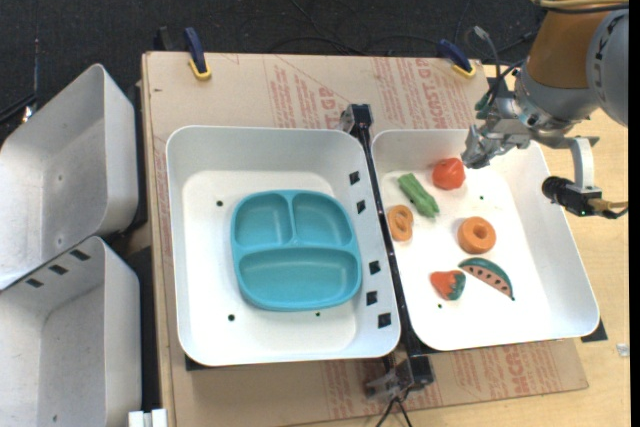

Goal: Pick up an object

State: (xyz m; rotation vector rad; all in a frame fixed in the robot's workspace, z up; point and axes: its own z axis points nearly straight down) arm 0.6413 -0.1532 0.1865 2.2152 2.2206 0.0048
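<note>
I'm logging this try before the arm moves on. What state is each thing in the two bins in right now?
Gripper: over the right bin's back edge, beside the tomato.
Tomato: lying free.
Green pickle: lying flat.
Two orange rings: flat, apart.
Strawberry: beside the watermelon slice.
Blue tray: upright in the left bin.

Bright, even light; soft shadows

The surface [300,95] was a brown printed board, held at its twelve o'clock edge by two blue-and-yellow clamps, one toward eleven [197,52] and one toward one [457,58]. Two shallow white bins lay side by side on it, touching along the middle: the left bin [190,245] toward nine o'clock, the right bin [560,295] toward three.
</note>
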